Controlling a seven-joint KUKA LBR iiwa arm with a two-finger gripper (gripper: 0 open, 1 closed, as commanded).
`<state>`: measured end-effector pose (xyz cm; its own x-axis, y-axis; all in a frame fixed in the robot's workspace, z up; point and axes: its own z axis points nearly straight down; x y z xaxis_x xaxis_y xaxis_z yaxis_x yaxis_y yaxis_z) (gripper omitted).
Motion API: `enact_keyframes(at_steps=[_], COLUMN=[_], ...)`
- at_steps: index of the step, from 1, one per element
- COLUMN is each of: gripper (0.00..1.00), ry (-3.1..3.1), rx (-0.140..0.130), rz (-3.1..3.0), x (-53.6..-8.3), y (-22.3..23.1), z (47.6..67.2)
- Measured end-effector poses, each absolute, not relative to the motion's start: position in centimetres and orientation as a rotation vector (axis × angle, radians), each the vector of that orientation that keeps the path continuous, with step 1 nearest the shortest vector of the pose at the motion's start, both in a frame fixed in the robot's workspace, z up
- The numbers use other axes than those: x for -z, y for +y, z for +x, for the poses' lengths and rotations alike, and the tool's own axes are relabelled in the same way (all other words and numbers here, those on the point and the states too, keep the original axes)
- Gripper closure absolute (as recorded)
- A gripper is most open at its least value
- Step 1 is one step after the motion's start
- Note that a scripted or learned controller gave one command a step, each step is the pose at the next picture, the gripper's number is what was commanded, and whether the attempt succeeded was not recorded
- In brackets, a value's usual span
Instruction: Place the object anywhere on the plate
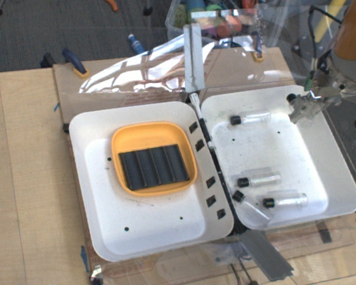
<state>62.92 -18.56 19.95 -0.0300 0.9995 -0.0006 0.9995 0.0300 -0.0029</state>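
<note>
Gripper (pixel 300 107) at far right corner of R bin (pixel 342 174), just over rim; grey arm (pixel 350 42) w/ orange band running off to view's right behind it; how far open: can't tell, too small and blurred; nothing seen in its hold.

Nearest to gripper: clear tube 1 (pixel 251 119) w/ black cap, lying flat on R bin floor, to gripper's left in view, apart from it; tube 2 (pixel 259 179) further off, toward near edge of bin; tube 3 (pixel 285 201) just beyond tube 2, nearer the front rim; tubes 2 and 3 close together, not touching; all caps pointing to view's left.

Well apart from gripper, across the divider: L bin (pixel 103 214); orange plate (pixel 149 133) in its middle, flat on floor; black ribbed block (pixel 153 167) lying flat on plate, inside its rim, toward plate's near side; far strip of plate bare.

Behind gripper, past bins' far edge: clear box (pixel 232 1) of coloured bits on bench.
</note>
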Motion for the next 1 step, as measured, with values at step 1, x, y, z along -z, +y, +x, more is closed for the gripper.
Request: enact_keyframes(at_steps=[1], gripper=[0.0], ry=[-2.253], rx=[-0.003], rz=[-2.187], x=[-19.98], y=[-18.57], z=[62.93])
